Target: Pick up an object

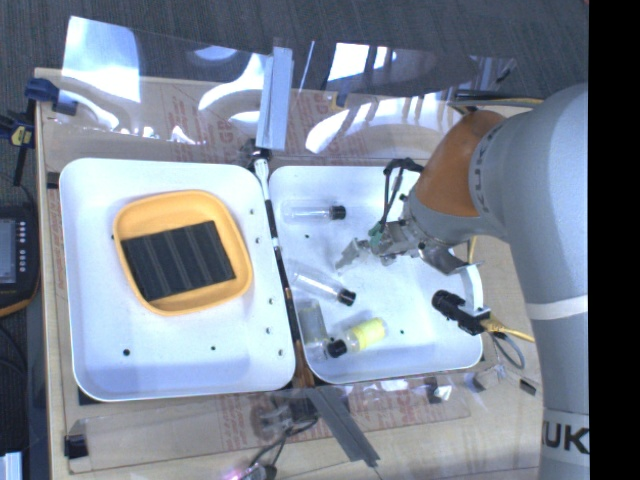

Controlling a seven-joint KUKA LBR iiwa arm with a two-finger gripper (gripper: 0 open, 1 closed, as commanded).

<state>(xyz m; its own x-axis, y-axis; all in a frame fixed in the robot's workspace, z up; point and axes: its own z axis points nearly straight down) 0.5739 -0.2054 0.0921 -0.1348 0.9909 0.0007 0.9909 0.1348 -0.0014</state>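
My gripper point(352, 252) hangs over the middle of the right bin point(440, 353), reaching in from the right. Its fingers stand open and nothing is between them. A clear tube with a black cap point(312, 211) lies up and to the left of the gripper. A second clear tube with a black cap point(325, 288) lies just below and left of it. Near the bin's front edge rests a yellow bottle with a black cap point(356, 335). A flat clear piece point(311, 322) lies beside that bottle, against the left wall.
The left bin point(100, 358) holds a yellow tray with a dark ridged insert point(180, 252). A metal rail point(272, 98) stands behind the seam between the two bins. The grey arm point(530, 198) covers the right bin's right side.
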